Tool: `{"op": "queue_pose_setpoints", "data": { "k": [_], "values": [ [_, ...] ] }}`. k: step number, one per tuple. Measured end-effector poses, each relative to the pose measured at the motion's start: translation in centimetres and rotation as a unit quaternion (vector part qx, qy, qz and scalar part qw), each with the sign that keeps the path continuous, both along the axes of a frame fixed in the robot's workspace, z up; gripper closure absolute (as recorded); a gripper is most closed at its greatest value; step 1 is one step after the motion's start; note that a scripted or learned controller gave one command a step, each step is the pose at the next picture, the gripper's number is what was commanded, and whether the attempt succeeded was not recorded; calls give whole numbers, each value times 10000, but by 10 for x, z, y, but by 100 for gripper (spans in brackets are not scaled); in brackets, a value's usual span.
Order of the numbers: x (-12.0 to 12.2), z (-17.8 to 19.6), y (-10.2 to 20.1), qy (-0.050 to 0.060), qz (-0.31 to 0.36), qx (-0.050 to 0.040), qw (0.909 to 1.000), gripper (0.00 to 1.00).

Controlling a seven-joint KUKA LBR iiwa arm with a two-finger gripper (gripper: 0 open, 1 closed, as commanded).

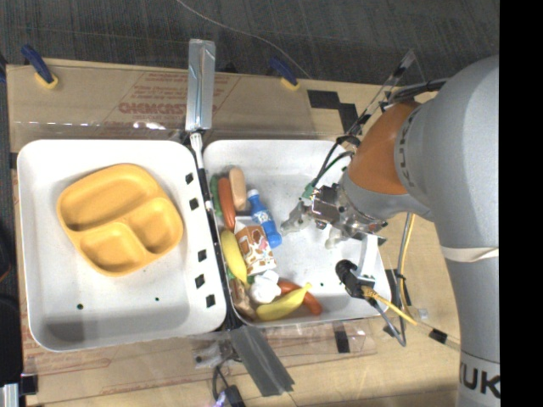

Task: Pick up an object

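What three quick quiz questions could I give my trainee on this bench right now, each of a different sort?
1. True or false: the yellow three-compartment plastic tray lies in the left white bin.
2. Multiple choice: the toy food pile sits in the right white bin along its A) left wall, B) right wall, C) far wall.
3. Fill in: the two-finger gripper hangs over the ___ bin.

Key: 1 true; 2 A; 3 right.
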State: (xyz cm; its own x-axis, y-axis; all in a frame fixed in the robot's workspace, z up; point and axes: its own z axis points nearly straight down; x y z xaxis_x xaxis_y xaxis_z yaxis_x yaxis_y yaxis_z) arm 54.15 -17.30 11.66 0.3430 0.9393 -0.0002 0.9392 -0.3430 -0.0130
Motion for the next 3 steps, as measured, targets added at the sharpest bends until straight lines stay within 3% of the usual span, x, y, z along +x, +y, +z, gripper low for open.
{"op": "queue_pose_setpoints", "data": {
  "k": [1,2,3],
  "values": [
    [31,18,32,-49,229,-4,9997,0],
    [-24,-25,48,-52,1782,1,9840,0],
    [78,-25,69,-56,1060,-9,9943,0]
  ]
}}
